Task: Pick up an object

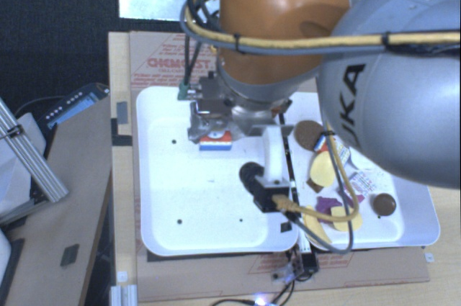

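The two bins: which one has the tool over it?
The left bin: the tool hangs above its upper part, by a red-white-blue object. The right bin holds yellow, brown and purple items.

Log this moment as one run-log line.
arm: over left bin | gripper: low, at red-white-blue block | grasp: cannot tell | right bin: brown, yellow, purple items

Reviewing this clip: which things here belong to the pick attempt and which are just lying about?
In play:
gripper, low in the left bin
small red, white and blue object directly beneath it

Lying about:
brown disc, yellow piece, purple piece and brown ball in the right bin
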Controlling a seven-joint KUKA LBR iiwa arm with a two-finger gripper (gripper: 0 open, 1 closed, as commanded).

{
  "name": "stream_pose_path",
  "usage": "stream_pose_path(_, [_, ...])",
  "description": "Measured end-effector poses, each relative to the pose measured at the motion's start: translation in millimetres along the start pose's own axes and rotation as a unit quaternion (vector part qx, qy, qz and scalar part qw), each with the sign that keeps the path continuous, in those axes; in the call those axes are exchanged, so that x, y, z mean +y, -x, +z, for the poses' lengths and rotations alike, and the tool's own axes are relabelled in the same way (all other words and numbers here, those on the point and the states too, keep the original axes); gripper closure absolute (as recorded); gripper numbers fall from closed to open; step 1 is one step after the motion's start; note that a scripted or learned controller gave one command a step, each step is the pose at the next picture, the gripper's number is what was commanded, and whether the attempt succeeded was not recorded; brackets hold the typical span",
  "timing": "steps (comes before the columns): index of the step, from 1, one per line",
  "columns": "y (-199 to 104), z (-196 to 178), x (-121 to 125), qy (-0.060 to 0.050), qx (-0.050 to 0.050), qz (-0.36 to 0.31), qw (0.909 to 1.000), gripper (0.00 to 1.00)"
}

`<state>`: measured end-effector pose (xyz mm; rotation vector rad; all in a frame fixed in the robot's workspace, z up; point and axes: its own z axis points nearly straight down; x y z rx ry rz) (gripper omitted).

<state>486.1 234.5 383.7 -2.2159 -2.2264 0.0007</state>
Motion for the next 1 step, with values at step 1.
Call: stream_pose_path(1, [19.8, 33.5, 0.3, 0.0, 0.0, 0.002, 1.0, 1.0])
